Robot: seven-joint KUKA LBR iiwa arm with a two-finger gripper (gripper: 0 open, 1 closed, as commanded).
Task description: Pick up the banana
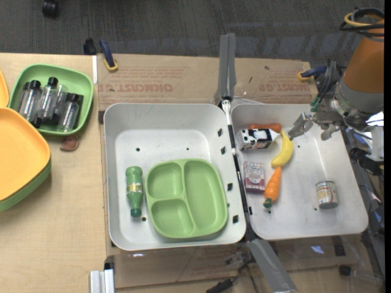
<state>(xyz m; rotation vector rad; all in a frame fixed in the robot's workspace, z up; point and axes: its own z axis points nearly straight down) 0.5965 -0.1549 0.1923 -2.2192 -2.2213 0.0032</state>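
The banana (283, 151) lies in the right bin (342, 224), in its far part, between a small carton (255, 138) and the gripper (313, 127). A carrot (272, 186) lies just near of it. The gripper hangs to the right of the banana, open, with nothing between its fingers.
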